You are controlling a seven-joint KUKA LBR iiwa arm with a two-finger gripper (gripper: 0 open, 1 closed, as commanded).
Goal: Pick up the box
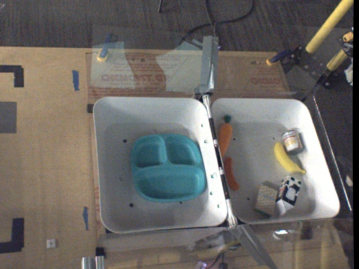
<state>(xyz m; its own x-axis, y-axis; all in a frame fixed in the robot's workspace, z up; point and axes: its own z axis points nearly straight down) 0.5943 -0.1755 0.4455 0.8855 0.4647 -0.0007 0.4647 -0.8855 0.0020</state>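
The hand's state, open or closed, could not be told, and nothing showed the box as gripped. Since the arm reaches in from the right, the right bin (314, 122) was the one nearer the hand's way in, and the box (266, 198) lay there, in the bin's near corner. It was a small tan cube sitting flat on the bin floor, just beside a black-and-white carton (289, 190) that seemed to touch it on the side facing the hand's approach. That neighbour probably made a sideways grip awkward, so a grasp from above looked the safer choice.

The other things in that bin lay loose, as if scattered for picking practice. A banana (288, 158) and a small can (291, 141) sat beyond the carton, near each other. A carrot (225, 137) and a red-orange pepper-like piece (230, 174) lay along the wall farthest from the hand's side. The far bin (106, 150) held a teal divided plate (167, 168), resting flat near its middle, likely as a place to set things down.

Both bins sat side by side on a pale brown table (45, 150) marked with blue tape (75, 80) and black squares. Clear plastic sheets (140, 66) lay behind them. Beyond the table ran dark carpet (84, 10) with a looped cable (227, 4), and a yellow pole (331, 20) slanted in at the corner.
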